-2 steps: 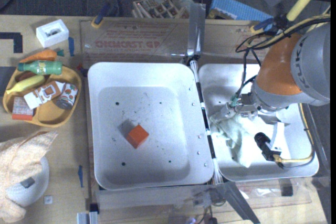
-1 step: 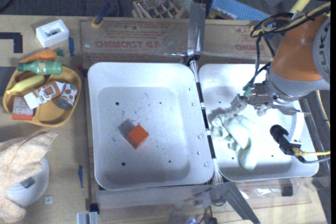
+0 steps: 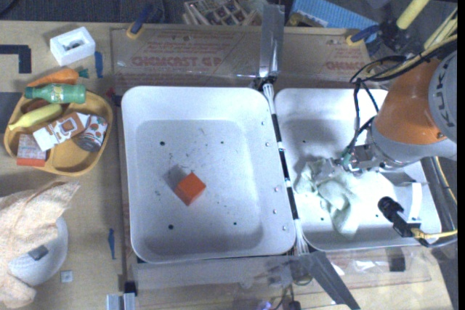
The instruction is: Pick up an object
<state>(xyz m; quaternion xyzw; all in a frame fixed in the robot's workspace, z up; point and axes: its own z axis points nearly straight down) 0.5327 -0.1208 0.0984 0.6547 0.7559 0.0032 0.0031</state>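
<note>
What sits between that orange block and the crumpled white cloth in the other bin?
In the camera view, only bare bin floor and the two bins' adjoining rims separate the orange block from the white cloth.

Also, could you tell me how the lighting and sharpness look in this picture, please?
Camera view: even overhead light; the orange block casts a short grey shadow to its upper left; the pale crumpled cloth nearly washes out against the right bin; the arm looks soft at its edges.

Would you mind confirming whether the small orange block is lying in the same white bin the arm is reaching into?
No, the small orange block lies in the left white bin.
</note>
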